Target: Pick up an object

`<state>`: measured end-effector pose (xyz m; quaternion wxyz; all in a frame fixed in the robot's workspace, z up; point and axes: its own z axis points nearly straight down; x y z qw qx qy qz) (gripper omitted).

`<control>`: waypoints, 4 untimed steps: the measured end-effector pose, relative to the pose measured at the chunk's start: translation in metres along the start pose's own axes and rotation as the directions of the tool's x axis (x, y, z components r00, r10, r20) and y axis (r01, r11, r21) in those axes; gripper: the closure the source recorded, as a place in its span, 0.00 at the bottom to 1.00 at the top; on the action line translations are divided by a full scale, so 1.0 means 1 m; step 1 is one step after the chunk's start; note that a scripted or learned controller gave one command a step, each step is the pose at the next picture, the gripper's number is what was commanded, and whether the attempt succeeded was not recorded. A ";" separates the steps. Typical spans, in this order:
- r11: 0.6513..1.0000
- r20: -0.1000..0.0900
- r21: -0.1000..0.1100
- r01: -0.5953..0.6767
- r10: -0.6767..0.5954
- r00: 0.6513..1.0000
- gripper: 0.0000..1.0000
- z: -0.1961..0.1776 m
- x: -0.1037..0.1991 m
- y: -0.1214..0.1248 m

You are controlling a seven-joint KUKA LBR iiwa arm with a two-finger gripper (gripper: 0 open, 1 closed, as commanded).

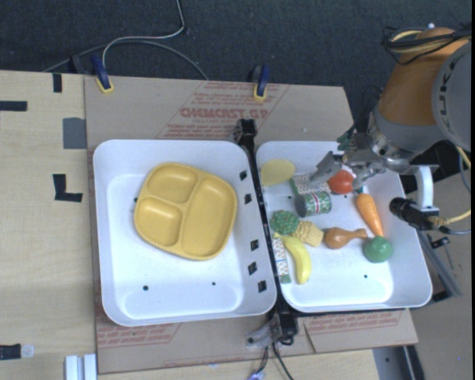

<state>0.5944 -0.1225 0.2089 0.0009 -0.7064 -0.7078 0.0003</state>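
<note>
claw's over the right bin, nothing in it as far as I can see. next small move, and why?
Probably a short descent onto the red tomato. The claw sits just above and left of it in the right bin, with nothing seen between its fingers. The can and the carrot lie close on either side, so a straight drop is likely safer than a sideways sweep.

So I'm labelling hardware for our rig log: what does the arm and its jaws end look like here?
The arm is grey with a broad orange band above the wrist. Yellowish cable loops run over the top of the orange section. The gripper is a small dark grey metal assembly with thin jaws. A white fitting with a black knob sits beside it.
</note>
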 end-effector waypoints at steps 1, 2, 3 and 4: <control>1.000 0.001 -0.005 -0.001 0.001 1.000 0.00 0.122 0.001 0.003; 1.000 0.001 -0.004 0.000 0.000 1.000 1.00 0.113 0.001 0.003; 1.000 0.000 -0.003 0.001 -0.001 1.000 1.00 0.024 0.064 -0.023; 1.000 0.000 0.000 0.001 -0.001 1.000 1.00 0.025 0.114 0.003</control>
